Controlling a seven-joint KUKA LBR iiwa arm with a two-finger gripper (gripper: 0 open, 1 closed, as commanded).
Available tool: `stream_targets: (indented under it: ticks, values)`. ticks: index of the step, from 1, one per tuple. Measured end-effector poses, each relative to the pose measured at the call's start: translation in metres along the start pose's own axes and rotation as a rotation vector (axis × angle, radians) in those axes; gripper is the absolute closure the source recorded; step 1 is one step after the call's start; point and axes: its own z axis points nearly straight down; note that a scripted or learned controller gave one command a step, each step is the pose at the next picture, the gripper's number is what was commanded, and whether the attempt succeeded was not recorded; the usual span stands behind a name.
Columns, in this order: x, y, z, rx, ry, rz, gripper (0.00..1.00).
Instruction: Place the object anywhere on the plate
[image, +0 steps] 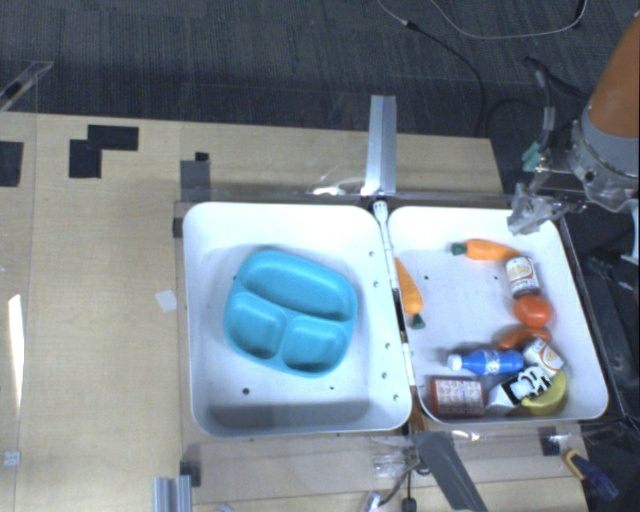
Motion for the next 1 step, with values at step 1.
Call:
stream_targets:
  ticks: [1]
  values:
    - [0.0554, 0.0031, 0.1154, 0.004, 0.002, -0.148, 1.00]
